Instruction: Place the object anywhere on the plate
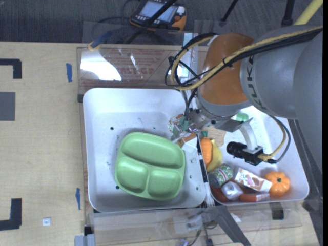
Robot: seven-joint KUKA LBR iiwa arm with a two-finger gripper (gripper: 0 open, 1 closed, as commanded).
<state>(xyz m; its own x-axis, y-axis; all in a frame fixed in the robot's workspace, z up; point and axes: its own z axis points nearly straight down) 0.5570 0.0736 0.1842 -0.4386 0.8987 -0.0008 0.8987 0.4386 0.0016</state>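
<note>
Pale wooden worktop (41,152) fills the left of our view, marked with blue tape and black squares, and it carries two shallow white plastic bins side by side. Resting in the left bin (97,111) is a light green moulded plate with three compartments (150,164), lying near the bin's right wall. Crowding the right bin (294,152) are small toy foods: an orange carrot-like piece (206,150), a yellow piece just beside it, a green can (221,175), a red and white carton (251,180), and a small orange pumpkin (278,183). We see the grey arm with its orange band (225,81) reaching in from the right, and its hand (185,126) hangs over the divide between the bins, just above the plate's upper right corner. Something small and multicoloured sits at the hand's tip, but we cannot tell whether the hand is spread or pressed together, nor whether it truly grips that object. We judge the step to be carrying the object across to the plate. Doing it well means moving left and slightly toward us until the hand is squarely over a compartment, lowering close before letting go, and staying clear of the bin wall, so nothing bounces off the rim.
</note>
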